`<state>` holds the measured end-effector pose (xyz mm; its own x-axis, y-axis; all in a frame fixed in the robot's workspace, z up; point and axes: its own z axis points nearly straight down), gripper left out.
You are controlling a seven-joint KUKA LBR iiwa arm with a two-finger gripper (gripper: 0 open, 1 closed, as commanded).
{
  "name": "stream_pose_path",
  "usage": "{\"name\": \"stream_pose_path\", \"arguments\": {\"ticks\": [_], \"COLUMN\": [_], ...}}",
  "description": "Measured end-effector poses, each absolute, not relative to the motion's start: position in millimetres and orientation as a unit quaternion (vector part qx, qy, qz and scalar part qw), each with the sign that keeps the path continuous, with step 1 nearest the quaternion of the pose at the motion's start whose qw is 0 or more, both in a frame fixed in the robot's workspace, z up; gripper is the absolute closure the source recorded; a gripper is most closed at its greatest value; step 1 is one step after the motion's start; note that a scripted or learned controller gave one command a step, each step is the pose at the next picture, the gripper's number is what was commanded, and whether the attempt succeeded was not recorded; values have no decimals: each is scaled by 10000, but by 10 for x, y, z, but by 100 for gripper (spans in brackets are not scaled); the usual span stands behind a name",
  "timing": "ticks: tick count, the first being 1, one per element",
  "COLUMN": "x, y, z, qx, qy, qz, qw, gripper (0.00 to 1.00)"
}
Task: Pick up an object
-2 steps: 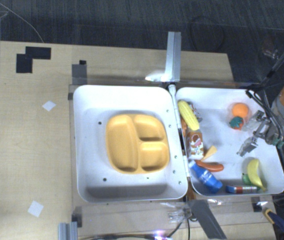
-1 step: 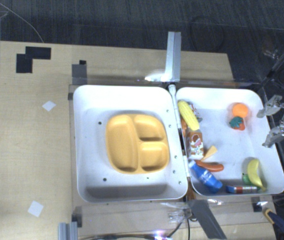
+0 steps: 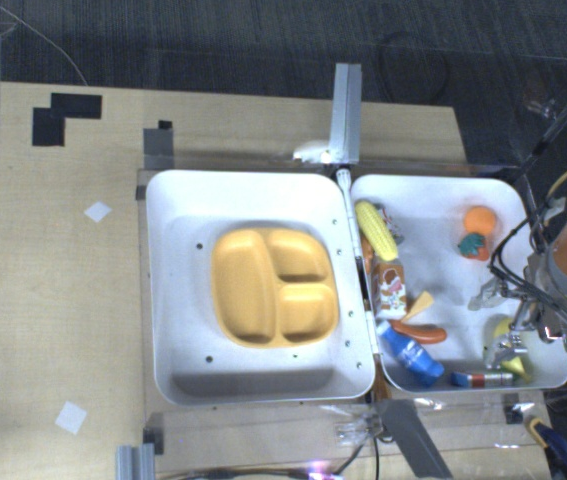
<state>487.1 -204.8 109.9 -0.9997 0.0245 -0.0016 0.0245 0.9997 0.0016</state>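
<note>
From the camera view, the desk (image 3: 53,298) carries two white bins side by side. The left bin (image 3: 178,298) holds a yellow divided tray (image 3: 273,286). The right bin (image 3: 438,208) holds the loose things: a corn cob (image 3: 376,230) along its left wall, a small printed packet (image 3: 390,290) below that, a sausage (image 3: 423,333), a blue object (image 3: 411,358), a red-and-grey marker (image 3: 478,378) near the front wall, an orange ball (image 3: 479,219) with a teal piece (image 3: 473,245) beside it, and a yellow item (image 3: 511,363) in the right front corner.

These look like light toy pieces, likely stiff plastic and smooth; the corn cob and sausage are best taken across their narrow middle, while the ball may roll.

The gripper (image 3: 508,343) hangs low over the right front corner, just beside or touching the yellow item. Cables and glare hide its tips, so whether it is spread or closed cannot be told, nor whether it holds anything.
</note>
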Motion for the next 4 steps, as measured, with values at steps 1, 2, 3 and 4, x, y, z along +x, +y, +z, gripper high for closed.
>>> {"name": "stream_pose_path", "arguments": {"ticks": [1,2,3,4], "x": [4899,5972,5493,4940], "y": [-2061,-2028,-2057,-2053], "z": [1536,1110,1268,994], "qx": [600,1732,1505,2898], "qy": [9982,9849,9886,9571], "qz": [-12,7,-5,3], "qw": [58,42,48,31], "gripper": [0,0,0,0]}}
